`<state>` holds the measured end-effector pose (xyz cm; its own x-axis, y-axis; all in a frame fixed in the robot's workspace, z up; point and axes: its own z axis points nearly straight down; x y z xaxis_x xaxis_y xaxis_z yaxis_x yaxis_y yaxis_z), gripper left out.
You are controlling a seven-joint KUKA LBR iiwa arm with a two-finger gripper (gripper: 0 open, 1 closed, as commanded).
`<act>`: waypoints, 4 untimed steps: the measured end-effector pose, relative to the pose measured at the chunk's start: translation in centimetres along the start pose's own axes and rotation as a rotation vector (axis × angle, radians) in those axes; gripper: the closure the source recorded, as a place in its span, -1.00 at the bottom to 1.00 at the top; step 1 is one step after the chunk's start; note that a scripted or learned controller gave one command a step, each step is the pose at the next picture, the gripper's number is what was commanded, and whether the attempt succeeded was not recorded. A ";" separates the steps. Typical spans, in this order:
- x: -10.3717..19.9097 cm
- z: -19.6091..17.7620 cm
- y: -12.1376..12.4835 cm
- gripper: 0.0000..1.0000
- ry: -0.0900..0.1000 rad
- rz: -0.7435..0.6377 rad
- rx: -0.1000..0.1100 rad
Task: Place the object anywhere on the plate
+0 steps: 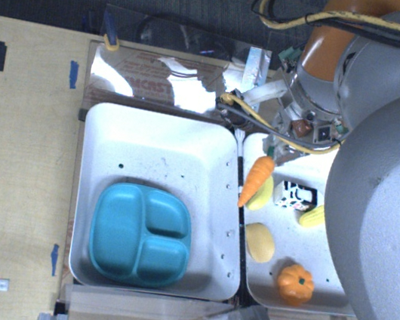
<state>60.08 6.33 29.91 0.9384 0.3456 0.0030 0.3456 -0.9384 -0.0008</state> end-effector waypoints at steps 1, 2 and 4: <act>-5.8 -7.8 2.8 1.00 0.002 0.155 -0.003; -2.4 0.5 -4.0 1.00 -0.010 0.149 -0.001; 3.2 -4.7 -8.9 1.00 -0.005 0.137 0.000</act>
<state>60.02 15.80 34.66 0.9767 0.2146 -0.0024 0.2146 -0.9767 -0.0008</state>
